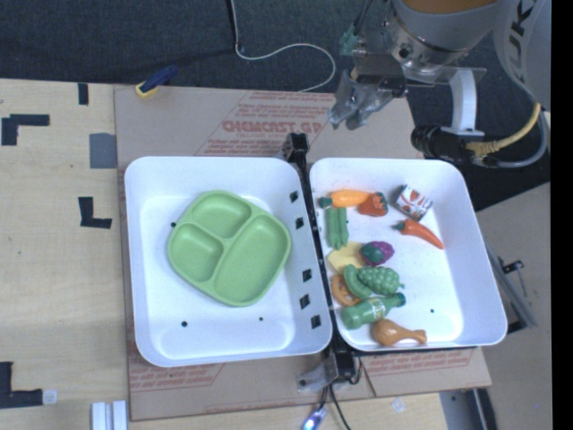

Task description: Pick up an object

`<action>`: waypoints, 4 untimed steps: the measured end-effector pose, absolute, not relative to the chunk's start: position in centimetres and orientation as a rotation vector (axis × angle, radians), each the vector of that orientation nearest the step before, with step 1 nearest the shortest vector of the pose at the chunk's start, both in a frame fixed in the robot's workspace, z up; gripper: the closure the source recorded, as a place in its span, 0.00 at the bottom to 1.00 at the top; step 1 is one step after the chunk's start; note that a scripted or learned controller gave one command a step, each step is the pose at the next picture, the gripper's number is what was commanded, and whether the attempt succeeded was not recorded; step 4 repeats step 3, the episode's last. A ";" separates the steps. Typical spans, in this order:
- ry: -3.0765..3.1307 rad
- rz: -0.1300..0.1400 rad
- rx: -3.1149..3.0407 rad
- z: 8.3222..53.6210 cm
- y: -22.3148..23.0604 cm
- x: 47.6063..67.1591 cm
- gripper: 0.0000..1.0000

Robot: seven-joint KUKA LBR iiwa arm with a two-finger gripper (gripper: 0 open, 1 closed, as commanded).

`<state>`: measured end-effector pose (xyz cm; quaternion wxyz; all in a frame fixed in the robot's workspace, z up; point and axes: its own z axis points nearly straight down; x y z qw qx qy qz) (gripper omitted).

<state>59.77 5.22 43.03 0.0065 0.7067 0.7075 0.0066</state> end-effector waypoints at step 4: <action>2.230 0.004 2.212 44.9 7.8 48.3 1.00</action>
